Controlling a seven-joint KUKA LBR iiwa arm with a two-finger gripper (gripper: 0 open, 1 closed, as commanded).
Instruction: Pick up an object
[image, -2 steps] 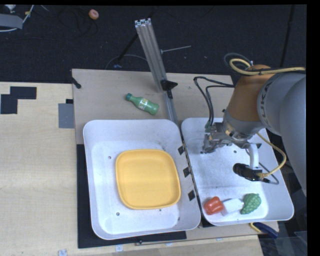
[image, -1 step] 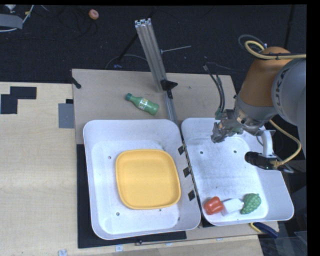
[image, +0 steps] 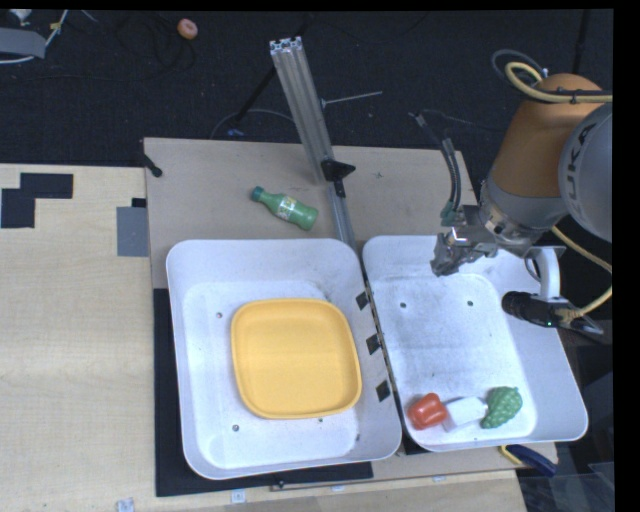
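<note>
My claw (image: 452, 256), its state beyond telling, hangs at the right bin's (image: 560, 420) far edge, well apart from the red pepper (image: 428, 410), white block (image: 464, 413) and green cluster (image: 502, 405) crowded together, so I may nudge neighbours.

We see a tan bench (image: 200, 195) carrying two shallow white bins side by side. The left bin (image: 190, 290) sits toward seven o'clock of the bench top, on a dark mat (image: 165, 400) that shows along its left and lower edges, and the right bin (image: 530, 400) sits toward four o'clock, the two rims touching along the middle. A small green bottle (image: 285, 207) lies on its side on the bare bench at about eleven o'clock, just beyond the left bin. A slanted metal rail (image: 310, 110) rises from the bench at twelve o'clock, near the bottle.
</note>
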